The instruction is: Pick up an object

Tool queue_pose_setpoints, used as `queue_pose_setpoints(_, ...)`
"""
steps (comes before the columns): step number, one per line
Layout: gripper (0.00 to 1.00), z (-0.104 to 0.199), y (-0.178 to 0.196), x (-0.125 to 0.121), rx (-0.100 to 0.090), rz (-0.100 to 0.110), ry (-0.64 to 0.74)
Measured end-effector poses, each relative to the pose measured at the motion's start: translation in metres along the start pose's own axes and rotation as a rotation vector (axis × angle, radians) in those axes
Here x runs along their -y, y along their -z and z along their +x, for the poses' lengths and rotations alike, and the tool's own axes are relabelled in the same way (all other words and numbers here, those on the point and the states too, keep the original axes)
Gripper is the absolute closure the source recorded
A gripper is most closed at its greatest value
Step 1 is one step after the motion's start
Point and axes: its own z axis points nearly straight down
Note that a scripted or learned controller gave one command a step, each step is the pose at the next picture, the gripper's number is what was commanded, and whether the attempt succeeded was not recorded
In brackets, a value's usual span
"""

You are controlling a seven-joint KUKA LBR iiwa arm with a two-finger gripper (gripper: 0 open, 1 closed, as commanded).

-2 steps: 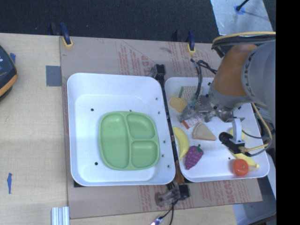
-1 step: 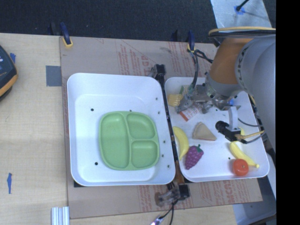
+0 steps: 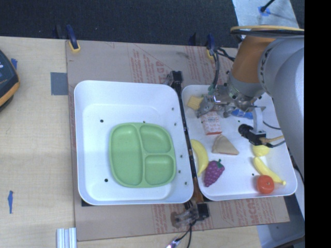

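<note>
- White right bin (image 3: 289, 187): gripper (image 3: 214, 107) low at far end, over small red-and-white carton (image 3: 211, 123).
- Finger state: cannot tell, nothing visibly held.
- Step: descent/grasp attempt. Next: close on carton, lift straight, avoid sandwich wedge (image 3: 224, 145).

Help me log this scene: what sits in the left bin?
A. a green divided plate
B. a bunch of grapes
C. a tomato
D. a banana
A: the green divided plate lies alone in the left bin, while the grapes, tomato and bananas all lie in the right bin.
</note>
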Motion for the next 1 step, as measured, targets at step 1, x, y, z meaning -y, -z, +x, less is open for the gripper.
queue_pose_setpoints(1, 0.0, -0.012, -0.0008, 0.0791, 0.0, -0.01, -0.002)
